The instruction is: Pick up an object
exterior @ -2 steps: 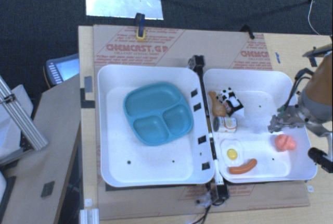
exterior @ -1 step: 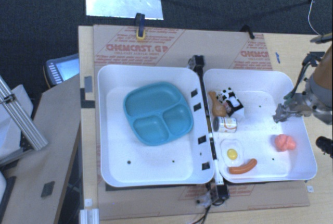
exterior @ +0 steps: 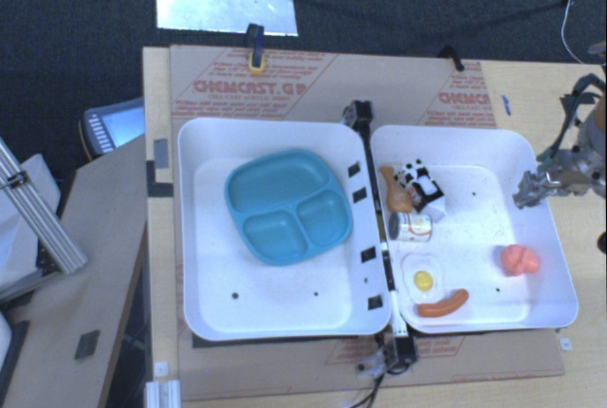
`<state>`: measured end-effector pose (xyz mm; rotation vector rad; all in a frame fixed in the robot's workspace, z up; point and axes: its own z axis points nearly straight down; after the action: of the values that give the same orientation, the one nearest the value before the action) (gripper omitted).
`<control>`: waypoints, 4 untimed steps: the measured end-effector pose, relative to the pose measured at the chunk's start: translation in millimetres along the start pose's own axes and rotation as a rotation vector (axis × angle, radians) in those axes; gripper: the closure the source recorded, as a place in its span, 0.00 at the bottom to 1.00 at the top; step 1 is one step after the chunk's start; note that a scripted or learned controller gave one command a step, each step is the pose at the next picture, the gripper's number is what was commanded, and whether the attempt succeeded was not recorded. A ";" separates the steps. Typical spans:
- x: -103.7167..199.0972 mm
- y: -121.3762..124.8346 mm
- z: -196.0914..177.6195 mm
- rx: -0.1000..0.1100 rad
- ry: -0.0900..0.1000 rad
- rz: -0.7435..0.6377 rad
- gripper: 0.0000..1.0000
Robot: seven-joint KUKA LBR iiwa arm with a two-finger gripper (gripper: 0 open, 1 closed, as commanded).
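Observation:
The right bin (exterior: 474, 159) holds several small toys. A brown drumstick (exterior: 398, 192) and a black-and-white piece (exterior: 420, 180) lie together near its left wall. Below them lies a small silver can (exterior: 412, 227) on its side. A fried egg (exterior: 422, 281) and an orange sausage (exterior: 444, 304) rest at the front left. A pink lump (exterior: 519, 260) sits alone at the front right. My gripper (exterior: 534, 189) hangs at the bin's right rim, up and to the right of the pink lump and apart from every toy.
The left bin (exterior: 204, 235) carries a blue divided plate (exterior: 289, 205). A black-clipped divider (exterior: 372, 207) runs between the bins. Cardboard (exterior: 285, 83) lies under both. The arm's wrist (exterior: 583, 150) reaches in over the bench's right edge.

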<state>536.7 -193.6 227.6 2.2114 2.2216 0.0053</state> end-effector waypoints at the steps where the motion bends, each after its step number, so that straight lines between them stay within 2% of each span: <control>1: 42.6 5.1 -2.9 0.005 0.002 -0.003 1.00; 4: 189.1 36.8 -6.9 0.005 0.005 -0.005 1.00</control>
<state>572.6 -4.3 234.3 2.2104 2.2322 0.0049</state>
